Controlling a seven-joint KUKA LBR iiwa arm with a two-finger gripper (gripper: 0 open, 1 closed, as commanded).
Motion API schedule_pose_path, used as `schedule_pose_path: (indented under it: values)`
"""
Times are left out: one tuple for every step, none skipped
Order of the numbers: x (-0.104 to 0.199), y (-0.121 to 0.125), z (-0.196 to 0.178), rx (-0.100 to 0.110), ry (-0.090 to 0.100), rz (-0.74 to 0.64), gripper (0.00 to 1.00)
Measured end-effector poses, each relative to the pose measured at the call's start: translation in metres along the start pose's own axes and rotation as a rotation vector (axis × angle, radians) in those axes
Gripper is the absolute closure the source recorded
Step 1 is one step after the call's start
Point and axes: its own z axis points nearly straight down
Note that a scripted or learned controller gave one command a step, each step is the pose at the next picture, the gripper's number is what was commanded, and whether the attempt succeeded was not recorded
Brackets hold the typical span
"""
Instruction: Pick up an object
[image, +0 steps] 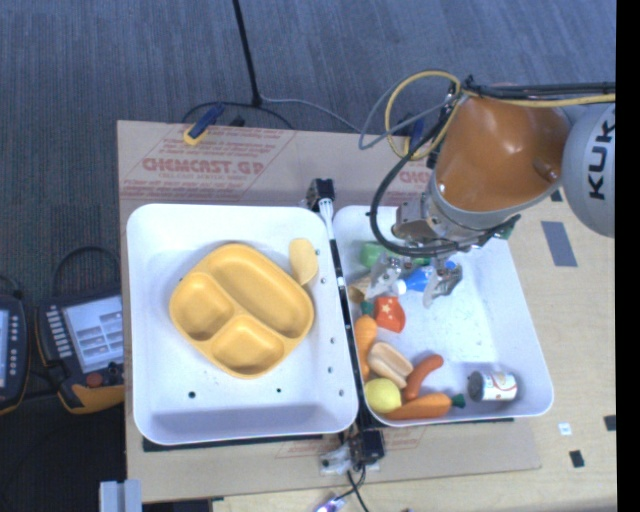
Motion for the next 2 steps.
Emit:
schedule_pose_path:
  values:
    - [0.034, -0.005, 0.088, 0.000, 0.000, -0.108, 0.00]
    - [0.033, -0.048, 0.091, 0.009, -0.001, -0.099, 0.00]
